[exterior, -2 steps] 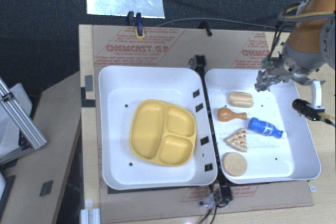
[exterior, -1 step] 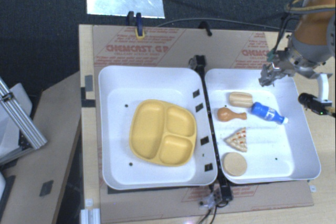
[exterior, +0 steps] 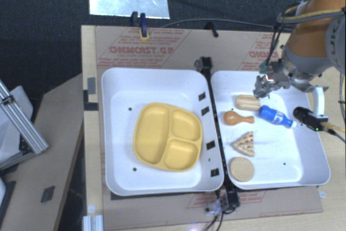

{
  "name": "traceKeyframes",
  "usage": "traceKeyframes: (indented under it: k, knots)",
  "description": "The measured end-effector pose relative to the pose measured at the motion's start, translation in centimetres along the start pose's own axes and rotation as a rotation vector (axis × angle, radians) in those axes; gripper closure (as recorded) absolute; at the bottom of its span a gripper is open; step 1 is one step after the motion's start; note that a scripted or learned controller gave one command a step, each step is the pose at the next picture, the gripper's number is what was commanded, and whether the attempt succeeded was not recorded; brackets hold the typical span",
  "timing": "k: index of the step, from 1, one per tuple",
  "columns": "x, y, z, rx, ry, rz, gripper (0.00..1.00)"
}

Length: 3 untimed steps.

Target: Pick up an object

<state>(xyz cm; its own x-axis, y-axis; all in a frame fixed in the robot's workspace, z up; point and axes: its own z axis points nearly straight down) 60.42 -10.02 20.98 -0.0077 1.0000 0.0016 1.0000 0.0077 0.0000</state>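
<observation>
In the right bin (exterior: 311, 167) lie a tan bread roll (exterior: 247, 101), an orange-brown drumstick (exterior: 238, 118), a blue bottle (exterior: 275, 116), a pizza slice (exterior: 244, 143) and a round tan cookie (exterior: 241, 168). My gripper (exterior: 263, 87) hovers over the bin's far part, just above and to the right of the bread roll and above the blue bottle's cap end. I see nothing held in it.
The left bin (exterior: 121, 86) holds a yellow divided tray (exterior: 167, 137). A black divider with clips (exterior: 212, 116) runs between the two bins. The arm enters from the upper right.
</observation>
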Motion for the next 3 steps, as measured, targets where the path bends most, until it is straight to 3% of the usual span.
traceKeyframes:
  k: [3]
  knots:
    - [13.7, -4.5, -2.1, 0.001, 0.000, -0.002, 1.00]
